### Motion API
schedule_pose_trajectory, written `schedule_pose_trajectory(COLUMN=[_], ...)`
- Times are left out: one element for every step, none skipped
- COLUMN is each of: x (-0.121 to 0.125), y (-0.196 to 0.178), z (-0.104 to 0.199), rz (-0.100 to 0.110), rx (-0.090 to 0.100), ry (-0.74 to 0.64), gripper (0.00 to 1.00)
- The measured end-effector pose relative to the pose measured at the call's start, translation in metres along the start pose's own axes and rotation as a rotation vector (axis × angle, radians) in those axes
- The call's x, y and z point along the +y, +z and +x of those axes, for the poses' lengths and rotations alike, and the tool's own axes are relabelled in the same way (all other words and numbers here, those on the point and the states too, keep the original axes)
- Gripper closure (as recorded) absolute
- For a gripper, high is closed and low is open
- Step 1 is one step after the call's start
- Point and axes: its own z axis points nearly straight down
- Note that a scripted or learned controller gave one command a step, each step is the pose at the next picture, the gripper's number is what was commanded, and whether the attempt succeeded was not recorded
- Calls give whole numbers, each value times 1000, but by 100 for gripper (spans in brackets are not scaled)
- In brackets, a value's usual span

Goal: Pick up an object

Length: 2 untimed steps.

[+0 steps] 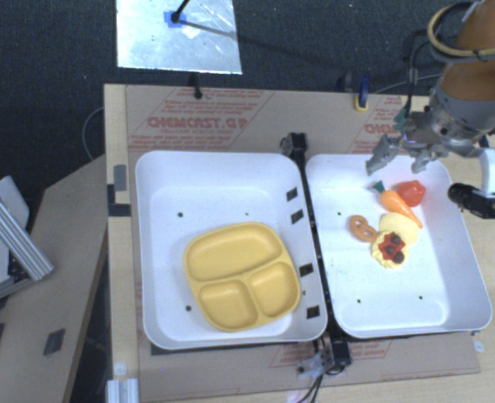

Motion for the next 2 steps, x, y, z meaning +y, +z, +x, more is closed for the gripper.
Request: schedule_pose_trajectory(x=[2,6], y=[-8,50], z=[0,8], rz=[-12,-9], rx=[-1,-1], ry=[-2,-4], gripper=[0,0])
